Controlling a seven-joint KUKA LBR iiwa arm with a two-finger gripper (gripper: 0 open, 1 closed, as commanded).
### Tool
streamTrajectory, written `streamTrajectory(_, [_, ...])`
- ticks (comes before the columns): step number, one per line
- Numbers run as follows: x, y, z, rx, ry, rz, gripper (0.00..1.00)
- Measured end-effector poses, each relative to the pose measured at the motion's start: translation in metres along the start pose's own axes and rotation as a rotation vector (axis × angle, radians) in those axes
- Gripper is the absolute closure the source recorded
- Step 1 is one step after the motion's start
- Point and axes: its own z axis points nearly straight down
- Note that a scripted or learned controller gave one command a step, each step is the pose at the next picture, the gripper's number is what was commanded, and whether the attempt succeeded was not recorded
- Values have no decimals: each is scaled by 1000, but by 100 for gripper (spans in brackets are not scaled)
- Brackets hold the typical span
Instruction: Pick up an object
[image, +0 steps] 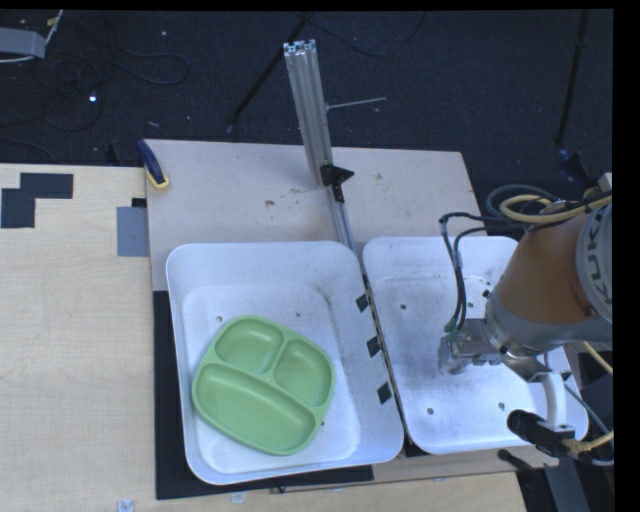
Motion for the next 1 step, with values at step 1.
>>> streamTrajectory(1, [8,-3,-57,-1,0,0,100])
